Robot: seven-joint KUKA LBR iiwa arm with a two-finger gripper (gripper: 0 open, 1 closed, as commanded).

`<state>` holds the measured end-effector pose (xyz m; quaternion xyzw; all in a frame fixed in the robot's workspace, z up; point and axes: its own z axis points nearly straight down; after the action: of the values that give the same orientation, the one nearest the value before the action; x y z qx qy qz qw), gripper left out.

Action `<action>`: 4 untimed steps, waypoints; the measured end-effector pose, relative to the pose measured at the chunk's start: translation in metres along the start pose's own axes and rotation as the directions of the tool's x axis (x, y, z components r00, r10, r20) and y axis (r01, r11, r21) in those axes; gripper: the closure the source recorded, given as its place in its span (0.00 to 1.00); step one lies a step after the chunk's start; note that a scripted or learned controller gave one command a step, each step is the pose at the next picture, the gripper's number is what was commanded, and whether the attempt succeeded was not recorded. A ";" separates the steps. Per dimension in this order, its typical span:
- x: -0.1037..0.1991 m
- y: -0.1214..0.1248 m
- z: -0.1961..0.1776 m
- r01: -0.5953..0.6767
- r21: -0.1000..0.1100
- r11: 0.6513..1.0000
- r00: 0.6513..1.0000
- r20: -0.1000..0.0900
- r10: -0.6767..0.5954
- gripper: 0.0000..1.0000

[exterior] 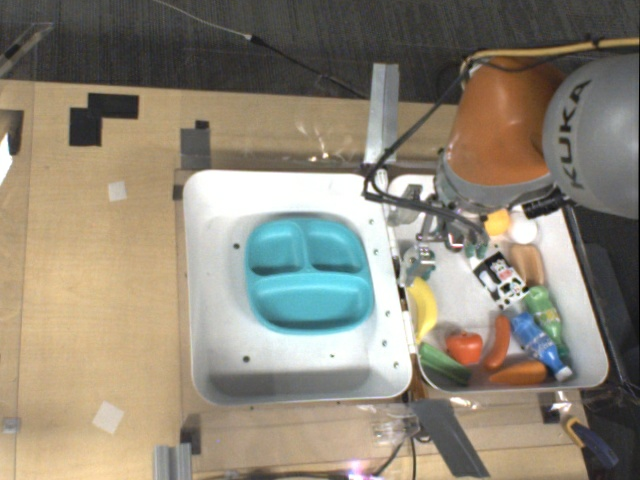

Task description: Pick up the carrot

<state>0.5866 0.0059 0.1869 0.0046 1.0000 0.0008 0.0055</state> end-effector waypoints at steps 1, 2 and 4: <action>0.031 -0.002 -0.221 -0.139 -0.001 0.990 0.990 0.012 0.139 0.00; 0.097 0.023 -0.158 -0.157 0.001 0.988 0.988 -0.004 0.157 0.00; 0.013 -0.116 -0.151 -0.045 0.002 0.999 0.999 -0.005 0.045 0.00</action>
<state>0.5713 -0.1100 0.3379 0.0271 0.9996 -0.0002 0.0031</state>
